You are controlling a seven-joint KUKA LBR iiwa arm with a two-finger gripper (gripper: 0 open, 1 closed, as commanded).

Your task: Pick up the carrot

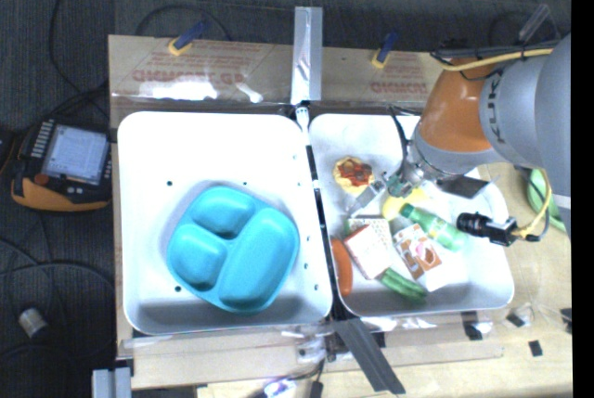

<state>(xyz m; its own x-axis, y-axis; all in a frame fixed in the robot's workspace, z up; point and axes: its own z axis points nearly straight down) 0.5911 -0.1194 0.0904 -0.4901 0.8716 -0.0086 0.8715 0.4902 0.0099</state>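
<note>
Well to the left of your pincer [397, 186], in the left bin [139, 201], you have a blue tray [232, 243] tilted toward the divider. Closer in, down and to the left of the pincer, the carrot [342, 264] lies against the right bin's [501, 289] left wall, touching a white-and-red carton [371, 250] — and a small pizza toy [354, 172] sits just left of the pincer. The pincer hangs low over the clutter beside a green bottle [434, 225] — you cannot tell how far it is open or whether it has anything.
</note>
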